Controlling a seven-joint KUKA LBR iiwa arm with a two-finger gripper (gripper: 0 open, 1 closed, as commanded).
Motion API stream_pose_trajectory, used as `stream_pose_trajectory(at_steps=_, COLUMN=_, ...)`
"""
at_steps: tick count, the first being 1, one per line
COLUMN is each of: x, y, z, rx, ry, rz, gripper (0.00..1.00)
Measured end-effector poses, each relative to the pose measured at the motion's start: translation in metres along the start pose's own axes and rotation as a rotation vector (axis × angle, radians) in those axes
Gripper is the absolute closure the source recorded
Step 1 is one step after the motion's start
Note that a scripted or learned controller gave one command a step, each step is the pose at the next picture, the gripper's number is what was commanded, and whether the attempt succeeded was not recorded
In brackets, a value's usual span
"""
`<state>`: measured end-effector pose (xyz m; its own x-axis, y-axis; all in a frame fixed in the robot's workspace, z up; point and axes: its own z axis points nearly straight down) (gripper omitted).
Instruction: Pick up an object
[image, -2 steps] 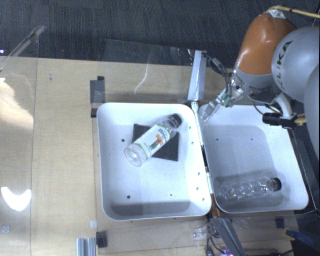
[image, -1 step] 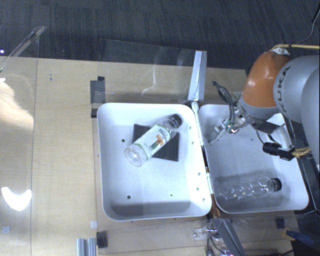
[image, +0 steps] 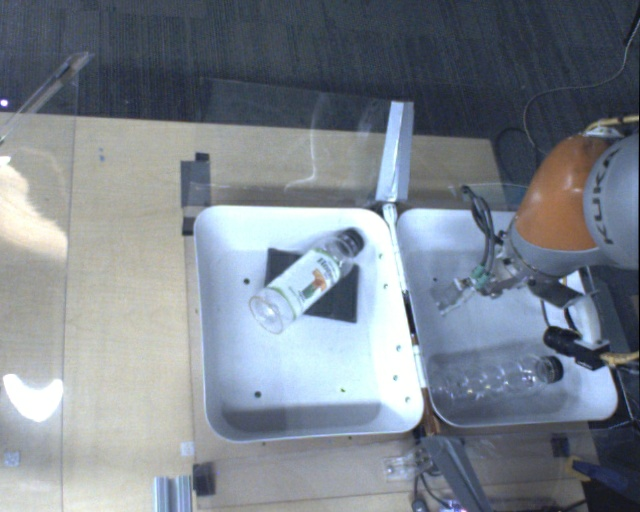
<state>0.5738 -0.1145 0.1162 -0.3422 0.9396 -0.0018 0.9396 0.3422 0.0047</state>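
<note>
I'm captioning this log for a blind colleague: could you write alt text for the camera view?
The grey arm's gripper hovers over the right bin, where a clear plastic bottle lies near the front. In the left bin, a labelled bottle lies tilted across a black square pad.

This is a robotics lab test cell. A pale wooden bench (image: 110, 330) carries two shallow white bins (image: 215, 330) side by side, fenced by clear plastic panels (image: 40, 250) and metal brackets. A grey industrial arm with an orange band (image: 560, 200) reaches in, cables (image: 580, 95) trail behind it, and dark carpet (image: 300, 40) lies beyond.
</note>
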Motion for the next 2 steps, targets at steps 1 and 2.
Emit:
stream_pose_trajectory(at_steps=1, x=0.001, y=0.070, z=0.028, rx=-0.006, ry=-0.003, rz=0.065, gripper=0.00)
stream_pose_trajectory(at_steps=2, x=-0.074, y=0.014, z=-0.029, rx=-0.003, ry=-0.004, rz=-0.008, gripper=0.00)
